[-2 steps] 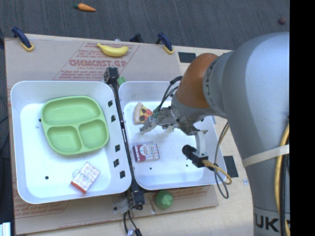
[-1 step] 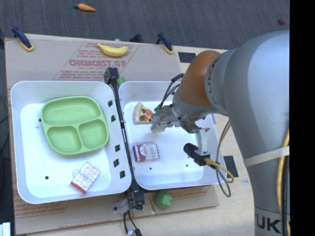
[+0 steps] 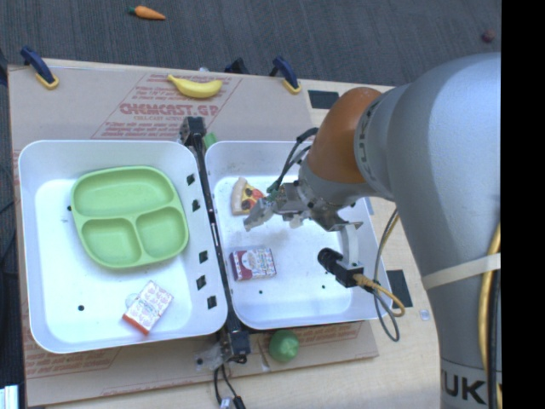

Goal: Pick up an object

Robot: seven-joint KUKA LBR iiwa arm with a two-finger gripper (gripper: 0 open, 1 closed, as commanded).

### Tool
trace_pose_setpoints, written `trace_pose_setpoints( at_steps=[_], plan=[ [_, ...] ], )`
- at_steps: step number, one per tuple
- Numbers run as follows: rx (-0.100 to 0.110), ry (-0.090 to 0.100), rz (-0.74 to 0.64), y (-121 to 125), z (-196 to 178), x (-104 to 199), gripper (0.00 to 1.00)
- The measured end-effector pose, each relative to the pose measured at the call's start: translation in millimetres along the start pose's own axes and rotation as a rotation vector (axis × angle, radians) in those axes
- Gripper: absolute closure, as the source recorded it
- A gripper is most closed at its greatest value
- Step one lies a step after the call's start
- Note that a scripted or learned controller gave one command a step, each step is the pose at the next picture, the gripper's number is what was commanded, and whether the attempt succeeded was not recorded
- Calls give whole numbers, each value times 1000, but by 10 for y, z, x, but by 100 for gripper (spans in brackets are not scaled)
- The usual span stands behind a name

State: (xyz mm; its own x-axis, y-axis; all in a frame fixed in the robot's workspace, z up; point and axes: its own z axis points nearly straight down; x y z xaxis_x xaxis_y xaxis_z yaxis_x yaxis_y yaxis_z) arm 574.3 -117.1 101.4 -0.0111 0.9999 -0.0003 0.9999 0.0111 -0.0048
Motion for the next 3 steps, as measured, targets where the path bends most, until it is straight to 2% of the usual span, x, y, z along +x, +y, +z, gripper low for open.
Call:
trace_pose_setpoints(
  at_steps=[1, 2, 3],
  plan=[
    [1, 1, -2, 3, -101, 4, 100],
    [1, 1, -2, 2, -100, 5, 0],
    [1, 2, -4, 5, -201, 9, 100]
  ],
)
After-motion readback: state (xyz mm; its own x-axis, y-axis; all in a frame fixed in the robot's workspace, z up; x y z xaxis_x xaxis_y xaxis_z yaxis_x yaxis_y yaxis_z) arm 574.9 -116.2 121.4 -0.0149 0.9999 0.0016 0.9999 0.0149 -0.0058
